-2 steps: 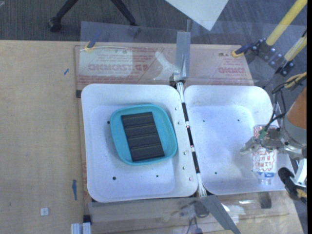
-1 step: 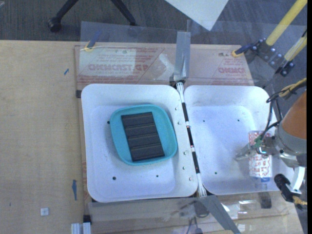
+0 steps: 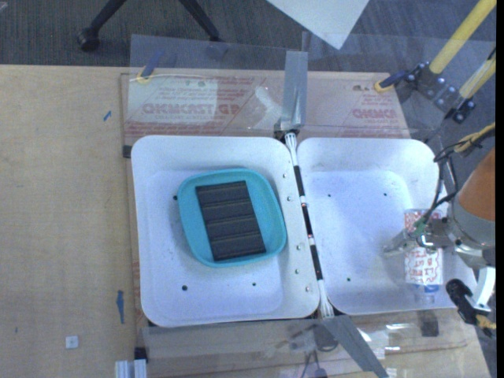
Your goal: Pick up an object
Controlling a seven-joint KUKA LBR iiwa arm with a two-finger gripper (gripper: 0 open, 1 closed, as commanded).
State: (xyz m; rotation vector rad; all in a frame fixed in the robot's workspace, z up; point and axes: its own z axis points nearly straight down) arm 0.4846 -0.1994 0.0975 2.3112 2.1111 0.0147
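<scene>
A small clear bottle [image 3: 423, 268] with a red and white label lies at the right edge of the right bin [image 3: 354, 211], its cap toward the front. My gripper [image 3: 413, 241] hangs right over the bottle's upper end and hides part of it. Whether the bottle is gripped cannot be made out. In the left bin [image 3: 157, 290] lies a light blue tray [image 3: 189, 235] with a dark ridged block [image 3: 230, 220] on it.
The arm's orange band [image 3: 480, 191] and cables crowd the right bin's right wall. A ridge with clips [image 3: 305, 227] divides the two bins. Yellow bars [image 3: 465, 30] stand at the back right, beyond the bench.
</scene>
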